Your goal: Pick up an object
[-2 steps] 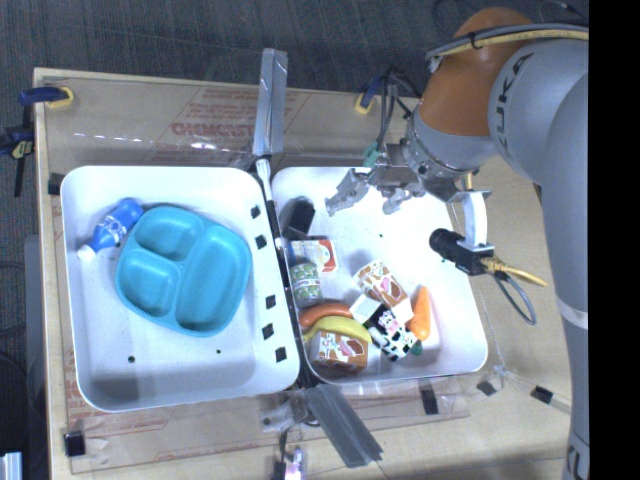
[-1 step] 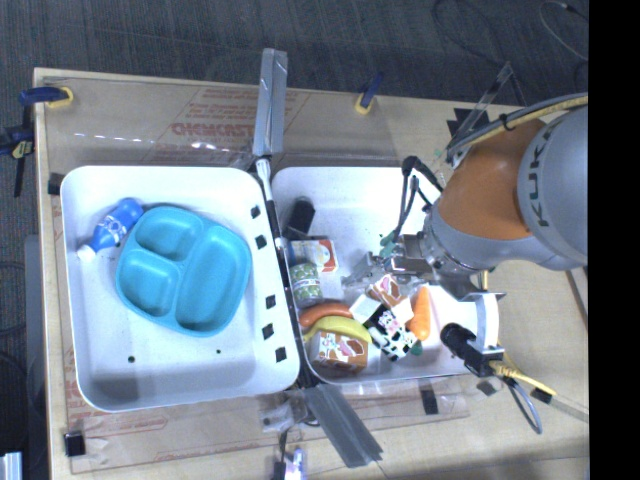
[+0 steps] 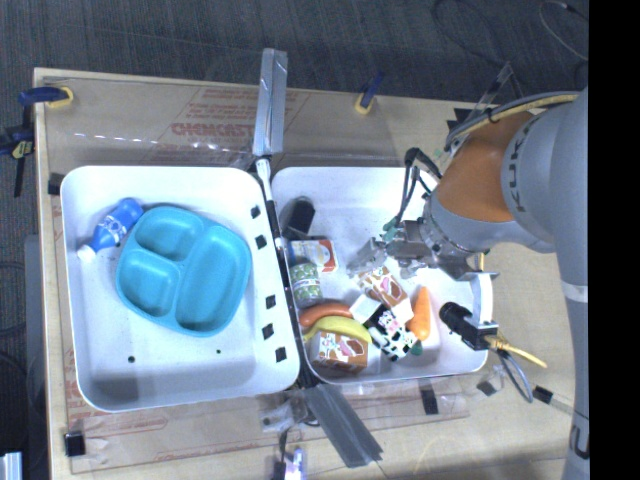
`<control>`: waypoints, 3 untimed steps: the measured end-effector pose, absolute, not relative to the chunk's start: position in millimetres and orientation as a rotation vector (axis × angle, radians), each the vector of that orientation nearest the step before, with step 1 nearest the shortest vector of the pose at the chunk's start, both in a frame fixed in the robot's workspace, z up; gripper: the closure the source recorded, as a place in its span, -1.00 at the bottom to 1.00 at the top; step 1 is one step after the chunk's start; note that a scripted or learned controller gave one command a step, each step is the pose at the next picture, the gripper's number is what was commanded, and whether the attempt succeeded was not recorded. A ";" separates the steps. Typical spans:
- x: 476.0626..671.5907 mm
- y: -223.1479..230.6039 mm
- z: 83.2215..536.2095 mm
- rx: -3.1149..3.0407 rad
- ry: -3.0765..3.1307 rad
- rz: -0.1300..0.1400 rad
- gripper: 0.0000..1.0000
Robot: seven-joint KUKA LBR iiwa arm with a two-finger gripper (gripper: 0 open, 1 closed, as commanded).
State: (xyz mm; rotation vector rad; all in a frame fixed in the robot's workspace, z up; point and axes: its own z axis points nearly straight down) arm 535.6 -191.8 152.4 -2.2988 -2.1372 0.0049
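step: reach, nothing gripped | my tool (image 3: 385,251) hung low in the right bin (image 3: 340,183), opening: cannot tell | snack pack (image 3: 386,286) just below it, carrot (image 3: 421,312) beside | next: drop squarely onto pack

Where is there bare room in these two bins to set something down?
Left bin: bare floor along its front, below the blue tray. Right bin: a bare patch at the back, between the black object and the gripper. Its front is crowded around the banana and carrot.
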 end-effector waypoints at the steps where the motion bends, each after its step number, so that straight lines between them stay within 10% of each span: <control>1: 533.0 -200.8 106.8 -2.281 -2.205 -0.015 -1.00; 2: 531.5 -160.0 114.2 -2.305 -2.175 -0.017 -1.00; 3: 482.8 -138.7 154.1 -2.269 -2.166 0.003 -1.00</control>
